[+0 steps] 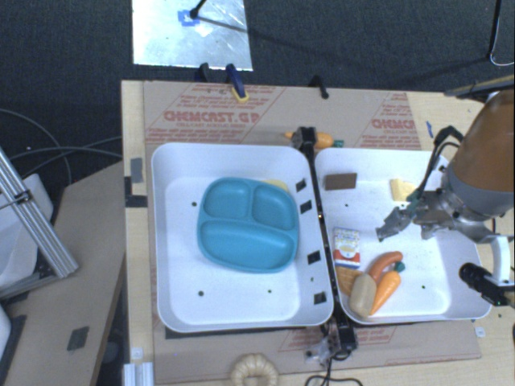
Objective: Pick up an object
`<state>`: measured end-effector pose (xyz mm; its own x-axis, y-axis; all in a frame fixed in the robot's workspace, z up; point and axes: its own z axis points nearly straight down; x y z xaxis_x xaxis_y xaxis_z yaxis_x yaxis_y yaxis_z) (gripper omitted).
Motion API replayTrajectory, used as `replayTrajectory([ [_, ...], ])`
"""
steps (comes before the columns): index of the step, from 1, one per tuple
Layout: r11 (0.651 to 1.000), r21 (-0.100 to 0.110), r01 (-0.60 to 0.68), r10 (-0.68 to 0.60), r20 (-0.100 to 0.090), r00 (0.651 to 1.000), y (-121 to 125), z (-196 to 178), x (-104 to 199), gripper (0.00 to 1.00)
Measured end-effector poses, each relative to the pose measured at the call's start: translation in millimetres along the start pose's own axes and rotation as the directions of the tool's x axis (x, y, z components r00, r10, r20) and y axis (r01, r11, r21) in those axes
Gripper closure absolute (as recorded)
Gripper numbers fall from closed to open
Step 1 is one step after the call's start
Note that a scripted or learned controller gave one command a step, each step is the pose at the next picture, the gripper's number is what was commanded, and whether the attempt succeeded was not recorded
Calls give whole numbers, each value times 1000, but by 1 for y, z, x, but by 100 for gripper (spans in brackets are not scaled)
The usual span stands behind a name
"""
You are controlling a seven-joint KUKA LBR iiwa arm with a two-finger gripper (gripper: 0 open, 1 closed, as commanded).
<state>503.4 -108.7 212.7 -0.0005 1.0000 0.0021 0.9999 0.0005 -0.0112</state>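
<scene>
The right bin (451,304) holds several small objects. A brown block (339,181) lies at its back left and a pale yellow piece (400,188) at the back. A small white and red carton (347,246) is near the divider. In front of it lie a red sausage (385,261), an orange carrot (387,289) and a beige rounded piece (362,294), close together. My gripper (393,225) hangs over the middle of the right bin, just behind and above the sausage, with nothing seen in it.
The left bin (173,215) carries a blue divided plate (245,223) with a yellowish item (278,185) at its far edge. A small orange object (323,141) lies on the cardboard behind the bins. The arm's grey and orange body (483,167) covers the right bin's far right.
</scene>
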Motion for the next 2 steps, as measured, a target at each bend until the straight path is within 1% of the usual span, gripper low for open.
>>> replayTrajectory([
  [1, 1000, -12, 3, -3, 1, 1000, 3, -6, 0, 0],
  [2, 1000, -8, 0, 0, 1, 1000, 2, 36, -1, 0],
])
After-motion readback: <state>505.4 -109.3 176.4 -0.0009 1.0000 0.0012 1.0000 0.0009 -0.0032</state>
